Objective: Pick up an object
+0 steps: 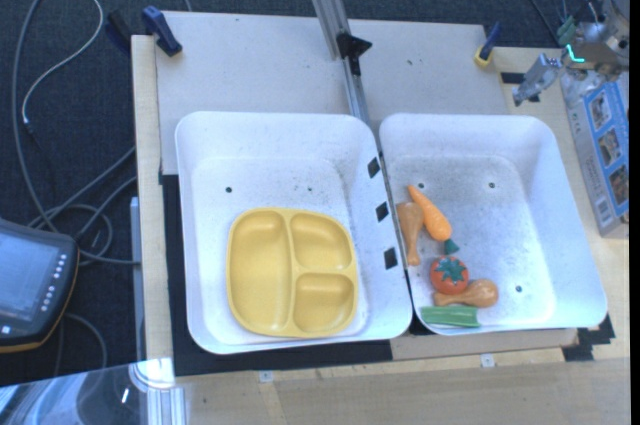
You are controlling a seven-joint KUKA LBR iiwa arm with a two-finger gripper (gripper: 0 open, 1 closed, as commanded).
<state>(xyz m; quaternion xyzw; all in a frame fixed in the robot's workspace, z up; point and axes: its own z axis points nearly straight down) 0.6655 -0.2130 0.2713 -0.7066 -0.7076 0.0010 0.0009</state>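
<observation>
Green toy bean pod (449,315) lies at the right bin's (560,203) near rim, with a tomato (449,273), a carrot (428,211) and tan pieces clustered just behind it. All look light, rigid, slick plastic; the carrot's thick middle seems the surest hold. Beyond the bin's far right corner, the gripper (540,76) hangs apparently empty.

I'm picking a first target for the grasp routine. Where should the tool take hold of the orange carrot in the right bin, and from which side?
Probably best at the carrot's thick middle, coming straight down from above. It lies flat and slanted, narrow tip toward the bin's far end, so the fingers should close across its width. A tan piece lies close on the left, leaving little room there; the right side is bare floor.
</observation>
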